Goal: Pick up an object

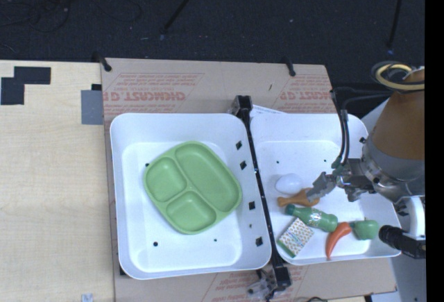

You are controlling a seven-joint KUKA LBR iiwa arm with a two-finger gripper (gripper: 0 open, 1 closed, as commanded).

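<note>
White egg-shaped object [288,183] in right bin [305,134], near its left wall; brown piece [298,199], green bottle [312,217], orange carrot [336,238], patterned card [295,236] just below. Gripper [327,185] poised close right, jaw state impossible to tell. Green divided plate [192,187] in left bin [139,134]

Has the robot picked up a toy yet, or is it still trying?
Not yet. Done so far: the hand has reached into the right bin. In hand: nothing shows between its fingers; it hangs just above the green bottle and the white egg. Left to do: grab one and lift it. The orange carrot, the checkered packet and the green plate all lie untouched.
</note>
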